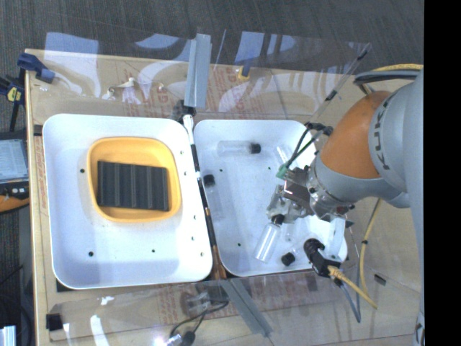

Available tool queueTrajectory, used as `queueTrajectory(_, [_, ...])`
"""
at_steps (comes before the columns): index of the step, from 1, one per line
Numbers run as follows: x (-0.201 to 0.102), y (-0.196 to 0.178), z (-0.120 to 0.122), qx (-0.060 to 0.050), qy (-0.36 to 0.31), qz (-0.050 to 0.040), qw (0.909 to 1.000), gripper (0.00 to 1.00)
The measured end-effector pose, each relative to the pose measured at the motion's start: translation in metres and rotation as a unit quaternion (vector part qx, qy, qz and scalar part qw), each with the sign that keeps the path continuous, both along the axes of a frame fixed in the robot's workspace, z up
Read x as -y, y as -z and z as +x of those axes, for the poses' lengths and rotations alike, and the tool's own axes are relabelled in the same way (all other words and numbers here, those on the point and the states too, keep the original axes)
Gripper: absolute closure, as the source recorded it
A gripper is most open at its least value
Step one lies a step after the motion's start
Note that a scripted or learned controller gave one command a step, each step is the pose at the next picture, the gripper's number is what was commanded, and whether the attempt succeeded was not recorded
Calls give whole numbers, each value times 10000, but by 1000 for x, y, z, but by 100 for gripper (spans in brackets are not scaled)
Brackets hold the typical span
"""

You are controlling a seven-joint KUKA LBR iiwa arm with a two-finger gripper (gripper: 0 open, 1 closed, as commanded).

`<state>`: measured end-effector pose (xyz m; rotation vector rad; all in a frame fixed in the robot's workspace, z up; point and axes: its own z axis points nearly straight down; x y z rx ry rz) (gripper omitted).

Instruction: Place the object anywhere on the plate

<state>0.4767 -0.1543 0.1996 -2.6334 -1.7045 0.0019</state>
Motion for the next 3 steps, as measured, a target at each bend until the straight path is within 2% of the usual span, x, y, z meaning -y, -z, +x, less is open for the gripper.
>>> queueTrajectory(1, [-31,-72,48,3,-831,-7,9965,100])
queueTrajectory(2, [-62,-27,64,-12,-1210,-3,9927,100])
queueTrajectory(3, [-174,-71,86,1,-1690,-3,9856,100])
